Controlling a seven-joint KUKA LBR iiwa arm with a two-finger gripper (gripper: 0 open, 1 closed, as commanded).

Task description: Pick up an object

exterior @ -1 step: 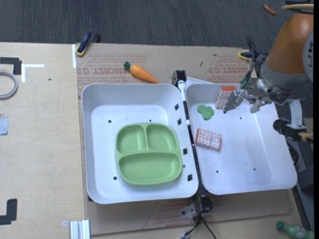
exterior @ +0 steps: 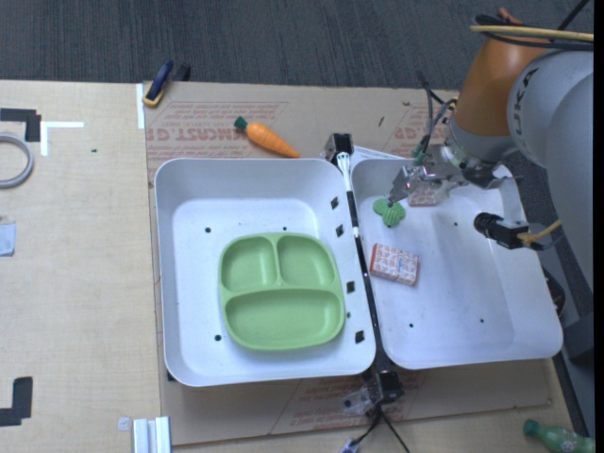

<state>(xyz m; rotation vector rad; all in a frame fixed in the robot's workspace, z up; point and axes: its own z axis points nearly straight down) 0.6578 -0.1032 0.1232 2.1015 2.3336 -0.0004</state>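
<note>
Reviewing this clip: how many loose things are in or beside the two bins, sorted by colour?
Green: 2, the divided plate in the left bin and a small toy in the right bin
Orange: 1, the toy carrot behind the left bin
Pink and white: 1, the block in the right bin
Total: 4

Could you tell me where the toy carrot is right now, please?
The toy carrot lies on the cardboard outside the bins, just beyond the far rim of the left bin, which holds the green divided plate.
</note>
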